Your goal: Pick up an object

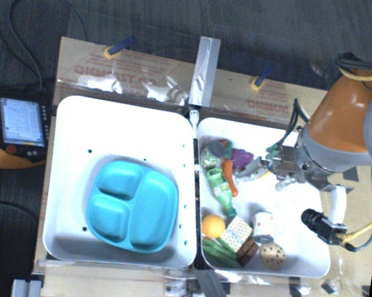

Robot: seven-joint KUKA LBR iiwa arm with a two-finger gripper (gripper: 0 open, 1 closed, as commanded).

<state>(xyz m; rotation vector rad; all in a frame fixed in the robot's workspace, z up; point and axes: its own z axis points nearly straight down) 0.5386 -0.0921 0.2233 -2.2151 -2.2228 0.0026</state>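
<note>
Two white bins sit side by side; we see the gripper (pixel 271 165) over the right bin (pixel 299 223), beside a purple toy (pixel 241 159) and a carrot (pixel 230 176). We cannot tell how it stands. A blue tray (pixel 133 204) lies in the left bin (pixel 73 162).

The two bins (pixel 73 162) are plain white; in the left one lies a sky-blue divided tray (pixel 132 205); the right bin holds an orange carrot (pixel 230 177), a purple piece (pixel 242 159), green items (pixel 217 182), an orange ball (pixel 213 226), a pale checked block (pixel 235 236), a dark brown block (pixel 248 252), a tan die (pixel 272 255) with dark spots and a white cup (pixel 262 223) with a red band; the arm (pixel 346 120) is orange and grey; the pendant (pixel 12 129) is orange and black; the surface (pixel 141 75) is tan with faded red print and blue and yellow clips.
</note>
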